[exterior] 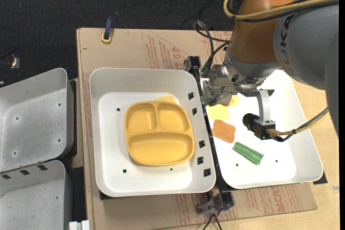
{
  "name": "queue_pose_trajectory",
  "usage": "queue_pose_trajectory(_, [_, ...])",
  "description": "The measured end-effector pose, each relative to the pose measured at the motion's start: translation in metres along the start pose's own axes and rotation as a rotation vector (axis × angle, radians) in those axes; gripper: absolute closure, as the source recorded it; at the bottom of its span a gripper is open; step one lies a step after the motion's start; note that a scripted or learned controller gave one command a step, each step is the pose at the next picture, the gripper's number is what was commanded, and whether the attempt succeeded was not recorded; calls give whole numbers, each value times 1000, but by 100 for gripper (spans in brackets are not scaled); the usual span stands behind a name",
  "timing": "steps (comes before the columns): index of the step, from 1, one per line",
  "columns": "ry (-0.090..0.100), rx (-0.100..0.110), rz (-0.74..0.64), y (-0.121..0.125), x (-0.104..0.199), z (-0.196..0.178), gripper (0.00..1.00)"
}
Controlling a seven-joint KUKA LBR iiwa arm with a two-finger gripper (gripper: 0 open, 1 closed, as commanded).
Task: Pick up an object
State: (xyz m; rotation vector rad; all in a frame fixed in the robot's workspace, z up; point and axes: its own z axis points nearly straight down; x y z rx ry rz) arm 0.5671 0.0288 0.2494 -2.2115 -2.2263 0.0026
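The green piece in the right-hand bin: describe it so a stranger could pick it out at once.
Start at the right bin, the one the arm reaches into. Near its front middle lies the green piece, a short stick lying at a slant, just in front of the orange slab. It is the only green thing there; its neighbours are the orange slab and a yellow piece further back.

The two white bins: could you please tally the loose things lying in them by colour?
Yellow: 2, the divided plate in the left bin and a flat piece in the right bin
Orange: 1, a small block
Green: 1, a stick
Total: 4
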Motion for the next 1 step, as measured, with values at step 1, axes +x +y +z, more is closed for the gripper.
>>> queue_pose_trajectory(1, [0, -2, -1, -14, 56, -3, 100])
